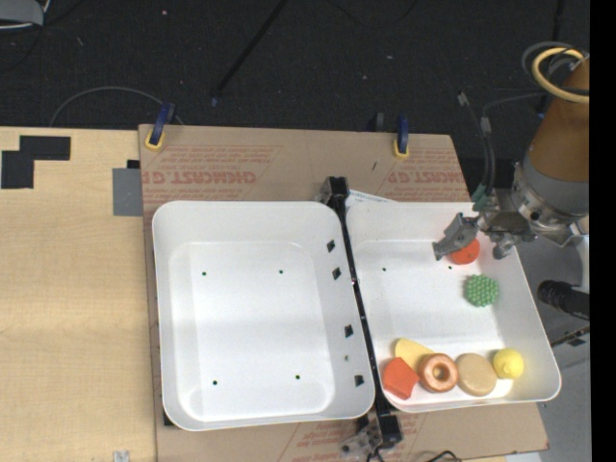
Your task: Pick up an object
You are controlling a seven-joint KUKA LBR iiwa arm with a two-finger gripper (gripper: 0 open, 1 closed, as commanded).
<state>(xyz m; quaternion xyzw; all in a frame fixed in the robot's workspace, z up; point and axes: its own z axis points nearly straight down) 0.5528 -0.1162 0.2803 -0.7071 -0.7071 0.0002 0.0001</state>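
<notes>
Reaching in from the right, the arm [558, 133] positioned its gripper [478, 236] over the upper part of the right bin [385, 234]. Its two fingers were spread apart. The left finger [452, 239] pointed down and to the left, and the right finger [502, 243] lay to the other side. An orange-red object [466, 251] sat on the bin floor just below and between them, partly covered by the left finger. Whether either finger touched it could not be determined, and nothing was seen clamped between them.

Further contents of the right bin were as follows:
- A green bumpy ball [481, 291] lay near the orange-red object, below it.
- Along the bin's near edge, a row of items lay close together: an orange-red block [399, 378], a yellow wedge [411, 353], a brown ring [440, 372], a tan round piece [475, 374] and a yellow lemon-shaped piece [508, 363].

The left bin [173, 258] stood beside the right bin, with a black clip strip [348, 287] along the shared edge.

Both bins rested on a cardboard sheet [289, 166]. Its printed red lettering appeared upside down and seemed to read "CHEMCAST GP", repeated across the sheet. The smaller lines of print beneath were too small to read. Two clamps [159, 128] [401, 138] held the sheet's far edge.
</notes>
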